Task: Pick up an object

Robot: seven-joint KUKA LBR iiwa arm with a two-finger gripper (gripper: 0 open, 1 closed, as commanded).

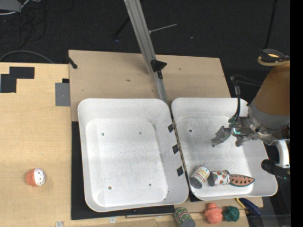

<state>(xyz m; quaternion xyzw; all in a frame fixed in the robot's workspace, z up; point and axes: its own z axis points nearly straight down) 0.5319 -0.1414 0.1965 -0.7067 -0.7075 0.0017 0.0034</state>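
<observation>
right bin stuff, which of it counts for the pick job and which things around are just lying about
In the job:
small can, in the right bin
spotted toy beside it
watermelon slice toy
gripper above that bin

Lying about:
orange ball on the left table
green can, pink toy and green toy on the bench, outside the bins
left bin

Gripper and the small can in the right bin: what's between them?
Bare white bin floor between gripper and can, in the camera view.
</observation>
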